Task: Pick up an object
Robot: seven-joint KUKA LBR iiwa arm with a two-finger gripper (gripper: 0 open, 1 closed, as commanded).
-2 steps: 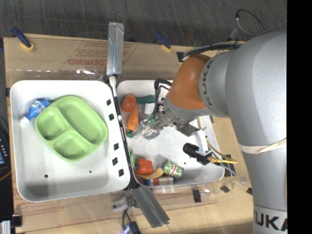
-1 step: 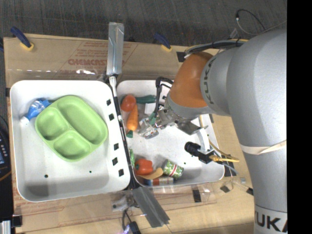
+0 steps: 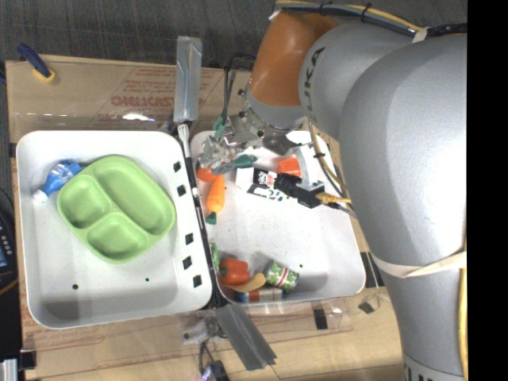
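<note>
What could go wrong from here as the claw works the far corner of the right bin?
1. The claw sits among crowded items near the toy carrot, so it may catch several things or none.
2. It is close to the wall between the bins and could scrape or jam against it.
3. The black cable trails over the right bin and might snag on objects.

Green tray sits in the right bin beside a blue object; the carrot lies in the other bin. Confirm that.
Not quite. The camera view shows the green tray in the left bin, not the right. The rest stands: a blue object sits beside it, and the carrot lies in the other bin.
</note>
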